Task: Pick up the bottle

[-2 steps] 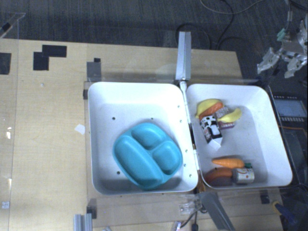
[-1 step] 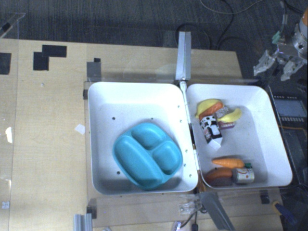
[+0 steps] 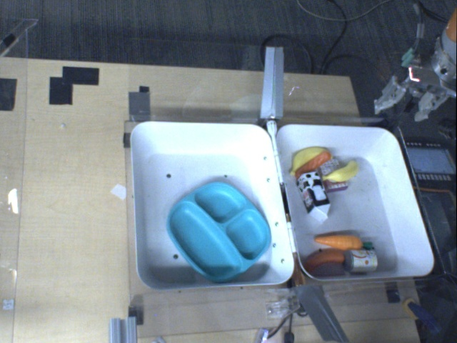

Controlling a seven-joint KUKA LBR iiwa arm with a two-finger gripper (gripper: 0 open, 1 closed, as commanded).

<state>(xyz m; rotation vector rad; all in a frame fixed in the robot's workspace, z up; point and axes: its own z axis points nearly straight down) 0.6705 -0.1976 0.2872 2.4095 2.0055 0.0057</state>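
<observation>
A small grey bottle (image 3: 360,261) with a green cap lies on its side in the front right corner of the right bin (image 3: 400,191). It rests against an orange carrot (image 3: 339,241) and a dark red item (image 3: 323,264). My gripper (image 3: 408,104) hangs at the far right, outside the right bin's back right corner and well away from the bottle. Its fingers are spread open, and nothing is between them.
Toward the back of the right bin sit a black-and-white carton (image 3: 312,189), a yellow banana (image 3: 346,170), a yellow-orange fruit (image 3: 312,158) and a small purple item (image 3: 337,185). The left bin (image 3: 150,191) holds a blue divided plate (image 3: 220,229). A metal post (image 3: 272,84) stands behind the bins.
</observation>
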